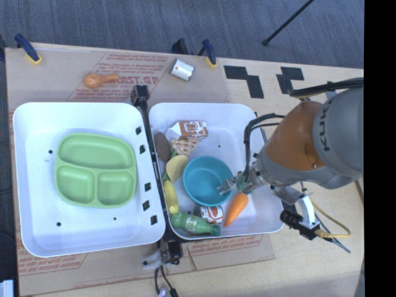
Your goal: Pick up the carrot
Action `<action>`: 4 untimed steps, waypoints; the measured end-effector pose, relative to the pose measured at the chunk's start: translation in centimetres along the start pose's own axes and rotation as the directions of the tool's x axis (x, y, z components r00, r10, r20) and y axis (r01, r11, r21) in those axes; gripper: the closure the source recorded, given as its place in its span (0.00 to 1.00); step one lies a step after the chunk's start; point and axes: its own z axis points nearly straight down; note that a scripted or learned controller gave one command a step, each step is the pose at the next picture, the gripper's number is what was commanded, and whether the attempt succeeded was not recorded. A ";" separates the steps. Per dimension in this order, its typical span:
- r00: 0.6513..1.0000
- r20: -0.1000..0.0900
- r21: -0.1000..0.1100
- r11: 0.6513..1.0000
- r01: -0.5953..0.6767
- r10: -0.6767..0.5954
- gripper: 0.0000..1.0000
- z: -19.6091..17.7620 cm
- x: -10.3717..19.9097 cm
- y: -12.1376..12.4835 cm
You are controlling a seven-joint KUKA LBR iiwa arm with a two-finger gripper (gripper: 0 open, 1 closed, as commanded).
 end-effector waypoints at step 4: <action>0.997 -0.022 0.037 0.996 0.075 -0.074 1.00 -2.0 -0.8 -1.6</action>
